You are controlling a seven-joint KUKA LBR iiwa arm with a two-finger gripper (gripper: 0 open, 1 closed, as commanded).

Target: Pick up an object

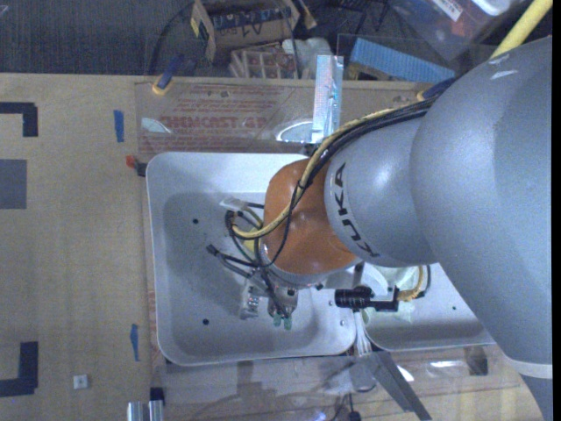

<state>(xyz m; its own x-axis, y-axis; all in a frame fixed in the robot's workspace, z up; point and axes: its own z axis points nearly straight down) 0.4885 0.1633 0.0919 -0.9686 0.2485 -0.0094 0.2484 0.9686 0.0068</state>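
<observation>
Pale wooden bench (pixel 70 235), dark carpet (pixel 79 16) beyond

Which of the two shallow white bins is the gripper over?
The shallow white bin on the view's left; the two-finger gripper hangs over its floor. The other bin, at right, sits mostly under the grey arm.

A small grey thing (pixel 252 304), which looks metallic, lies on the white floor of the bin (pixel 180 235) at the view's left, in the part nearer to the camera and just beside the claw (pixel 281 322); its exact shape is too small to tell. In the other bin (pixel 438 330) a pale yellow-green thing (pixel 405 312) lies near the wall between the two bins, mostly hidden under the arm.
</observation>
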